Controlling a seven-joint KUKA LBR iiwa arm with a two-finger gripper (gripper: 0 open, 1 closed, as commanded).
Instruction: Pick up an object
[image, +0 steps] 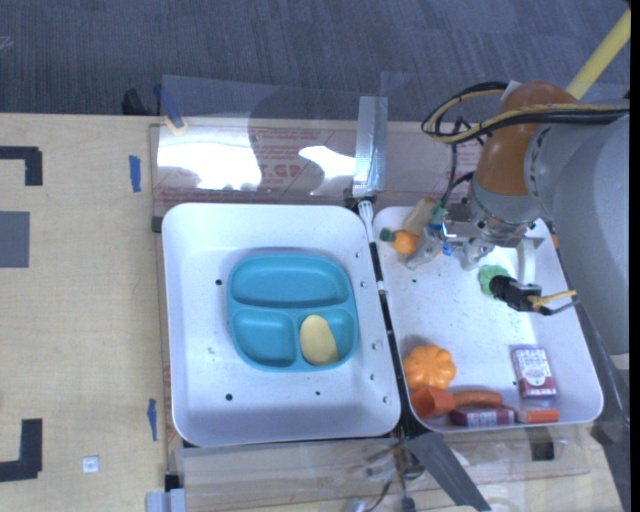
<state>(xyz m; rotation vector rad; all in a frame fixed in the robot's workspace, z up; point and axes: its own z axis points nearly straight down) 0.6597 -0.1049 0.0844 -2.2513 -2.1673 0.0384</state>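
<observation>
Over the right bin (575, 345), arm (510, 150) reaches down.

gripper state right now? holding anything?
Tool: open or closed cannot be told; it sits low over the back of the right bin, nothing visibly gripped.
</observation>
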